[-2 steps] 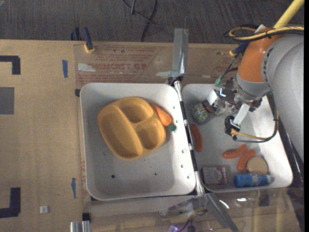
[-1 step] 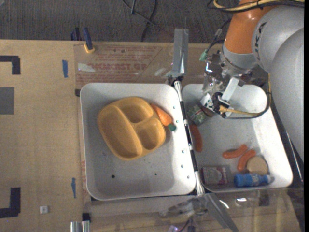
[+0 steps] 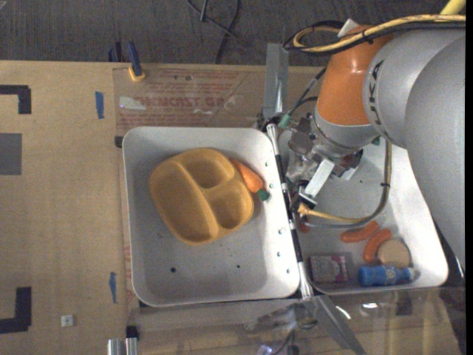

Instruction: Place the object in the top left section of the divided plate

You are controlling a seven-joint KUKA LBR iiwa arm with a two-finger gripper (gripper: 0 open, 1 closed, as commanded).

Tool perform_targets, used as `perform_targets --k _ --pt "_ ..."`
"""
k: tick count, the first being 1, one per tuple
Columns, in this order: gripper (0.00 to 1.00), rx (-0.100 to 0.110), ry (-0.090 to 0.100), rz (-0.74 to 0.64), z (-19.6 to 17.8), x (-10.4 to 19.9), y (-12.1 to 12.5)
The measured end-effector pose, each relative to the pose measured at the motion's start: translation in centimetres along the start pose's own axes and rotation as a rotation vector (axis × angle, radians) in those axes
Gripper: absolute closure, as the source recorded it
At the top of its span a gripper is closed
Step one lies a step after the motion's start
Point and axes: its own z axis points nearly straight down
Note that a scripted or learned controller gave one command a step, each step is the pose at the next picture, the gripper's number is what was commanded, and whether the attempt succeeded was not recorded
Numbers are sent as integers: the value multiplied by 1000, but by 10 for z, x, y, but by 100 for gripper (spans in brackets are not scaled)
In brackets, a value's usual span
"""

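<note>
The grey arm (image 3: 425,87), cut off at the frame's right edge, hangs over the right bin (image 3: 405,198), its gripper (image 3: 295,189) crowded against the divider at centre; whether it grasps anything cannot be told. In the left bin (image 3: 207,276) sits the yellow divided plate (image 3: 201,197), an orange carrot (image 3: 250,175) against its right rim. Two orange sausages (image 3: 360,234), a blue bottle (image 3: 384,275) and a blurred pink box (image 3: 330,267) lie lower right.

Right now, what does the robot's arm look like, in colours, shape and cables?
The arm is thick and rounded, pale grey, with a wide orange band above the wrist. A yellow cable and thin black cables loop beside the band. The gripper is pale metal.
</note>
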Motion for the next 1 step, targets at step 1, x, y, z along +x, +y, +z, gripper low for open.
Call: perform_targets --k 1 --pt "100 -3 -1 36 -84 -22 7"
